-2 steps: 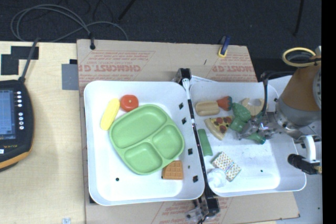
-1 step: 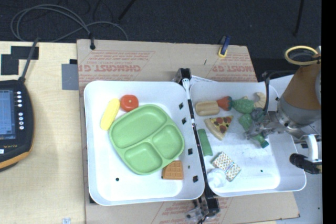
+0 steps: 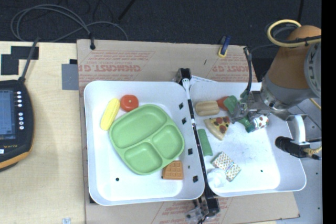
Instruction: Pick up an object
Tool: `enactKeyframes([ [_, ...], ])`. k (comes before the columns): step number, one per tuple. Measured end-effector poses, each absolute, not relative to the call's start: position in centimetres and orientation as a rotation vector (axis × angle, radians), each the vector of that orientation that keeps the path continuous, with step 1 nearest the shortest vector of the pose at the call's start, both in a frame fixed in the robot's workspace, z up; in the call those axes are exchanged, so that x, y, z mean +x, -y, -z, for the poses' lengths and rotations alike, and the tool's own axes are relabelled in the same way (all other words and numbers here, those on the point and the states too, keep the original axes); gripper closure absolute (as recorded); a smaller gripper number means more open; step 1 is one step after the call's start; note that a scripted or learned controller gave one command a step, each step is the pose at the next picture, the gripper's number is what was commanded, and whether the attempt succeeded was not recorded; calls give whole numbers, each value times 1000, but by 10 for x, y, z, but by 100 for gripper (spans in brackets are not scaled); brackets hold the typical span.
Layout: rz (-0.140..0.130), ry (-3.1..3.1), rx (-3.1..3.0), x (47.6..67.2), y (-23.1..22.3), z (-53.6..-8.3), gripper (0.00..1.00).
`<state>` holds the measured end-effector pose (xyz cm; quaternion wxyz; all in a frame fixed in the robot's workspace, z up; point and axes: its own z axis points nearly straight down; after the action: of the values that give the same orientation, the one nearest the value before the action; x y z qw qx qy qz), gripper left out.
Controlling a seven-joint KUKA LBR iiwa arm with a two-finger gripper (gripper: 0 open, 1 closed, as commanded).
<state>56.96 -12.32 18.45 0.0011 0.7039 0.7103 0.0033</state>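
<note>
**White bins, arm low over the right one**

White plastic makes up both shallow bins on the bench. The left bin holds a green divided tray, with a yellow corn cob and a red tomato just beside its far-left edge and a tan waffle touching its near-right corner.

The right bin carries the smaller toys. A bread roll lies at its far-left, with a red-and-green piece just to its right. A pizza slice sits nearer than the roll, a green strip lies along the left wall, and a patterned white packet rests toward the near-left.

The grey arm with its orange band reaches in from the right. Its gripper hangs low over the far middle of the right bin, just right of the red-and-green piece and the pizza slice. A small green-and-white object lies right at the gripper's near side. Whether the hand is released or clenched cannot be told, nor whether it touches that object.
</note>
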Motion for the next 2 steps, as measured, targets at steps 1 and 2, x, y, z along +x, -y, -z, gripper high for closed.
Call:
enactKeyframes([
  [1, -9, -2226, 2213, 544, 68, -277, 100],
  [2, -5, -2228, 2216, 495, 19, -340, 100],
])
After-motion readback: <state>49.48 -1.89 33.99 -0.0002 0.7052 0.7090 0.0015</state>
